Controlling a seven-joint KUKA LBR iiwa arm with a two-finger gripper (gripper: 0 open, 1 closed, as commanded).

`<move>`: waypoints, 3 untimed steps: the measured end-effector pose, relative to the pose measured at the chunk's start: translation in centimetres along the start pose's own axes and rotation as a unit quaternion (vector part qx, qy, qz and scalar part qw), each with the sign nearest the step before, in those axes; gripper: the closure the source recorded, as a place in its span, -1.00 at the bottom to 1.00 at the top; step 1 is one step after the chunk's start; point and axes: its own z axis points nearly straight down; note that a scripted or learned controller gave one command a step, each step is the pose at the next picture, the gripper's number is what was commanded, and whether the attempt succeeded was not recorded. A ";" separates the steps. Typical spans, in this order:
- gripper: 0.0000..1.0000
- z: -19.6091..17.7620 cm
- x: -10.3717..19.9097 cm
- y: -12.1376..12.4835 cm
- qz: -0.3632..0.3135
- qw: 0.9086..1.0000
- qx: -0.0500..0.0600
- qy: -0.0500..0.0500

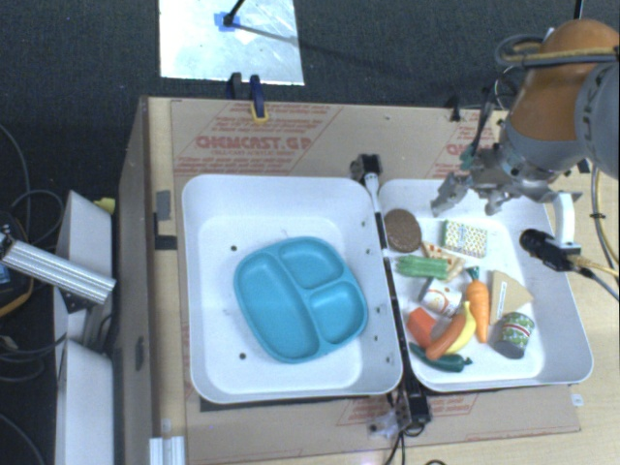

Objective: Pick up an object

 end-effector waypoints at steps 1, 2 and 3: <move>-1.00 4.8 -7.4 -4.9 0.001 1.000 0.001 -0.001; -1.00 12.7 -5.3 -8.9 0.001 1.000 0.000 0.000; 1.00 11.6 -5.3 -8.8 0.001 1.000 -0.001 0.000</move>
